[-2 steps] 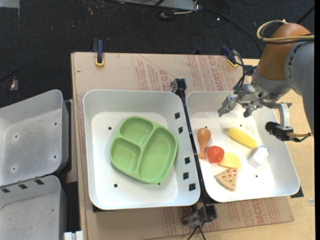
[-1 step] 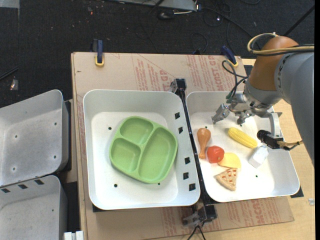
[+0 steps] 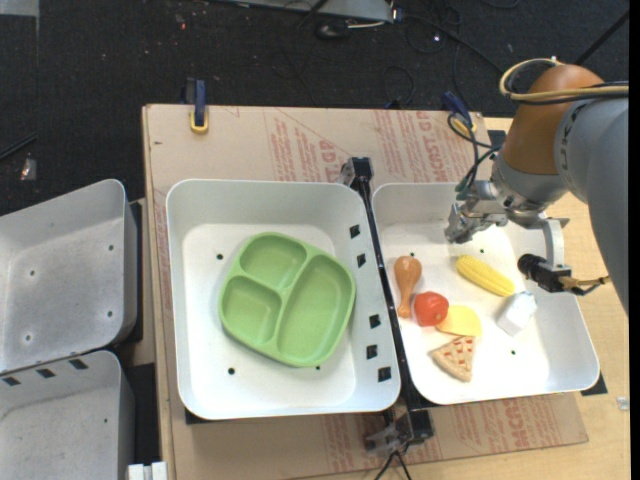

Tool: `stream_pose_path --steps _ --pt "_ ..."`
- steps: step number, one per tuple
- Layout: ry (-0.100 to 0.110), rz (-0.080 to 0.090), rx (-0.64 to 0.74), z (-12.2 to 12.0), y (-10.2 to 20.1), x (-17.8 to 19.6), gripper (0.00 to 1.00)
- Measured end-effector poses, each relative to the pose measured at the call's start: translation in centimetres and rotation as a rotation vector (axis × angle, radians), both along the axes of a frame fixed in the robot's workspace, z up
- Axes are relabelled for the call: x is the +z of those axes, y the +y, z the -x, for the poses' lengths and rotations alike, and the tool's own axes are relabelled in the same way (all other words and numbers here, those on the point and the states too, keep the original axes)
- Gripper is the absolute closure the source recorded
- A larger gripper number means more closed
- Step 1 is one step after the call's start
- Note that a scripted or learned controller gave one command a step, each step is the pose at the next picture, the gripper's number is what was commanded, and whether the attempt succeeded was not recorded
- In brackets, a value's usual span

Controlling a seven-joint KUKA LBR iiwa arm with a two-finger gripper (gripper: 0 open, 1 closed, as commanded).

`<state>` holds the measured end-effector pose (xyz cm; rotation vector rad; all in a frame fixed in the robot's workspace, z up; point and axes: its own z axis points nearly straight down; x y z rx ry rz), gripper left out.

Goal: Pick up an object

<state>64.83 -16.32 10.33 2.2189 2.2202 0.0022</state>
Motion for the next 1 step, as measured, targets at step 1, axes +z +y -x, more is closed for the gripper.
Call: stream_pose_path --steps 1 --pt "-0.003 0.000 0.003 -0.69 0.64 4.72 1.00"
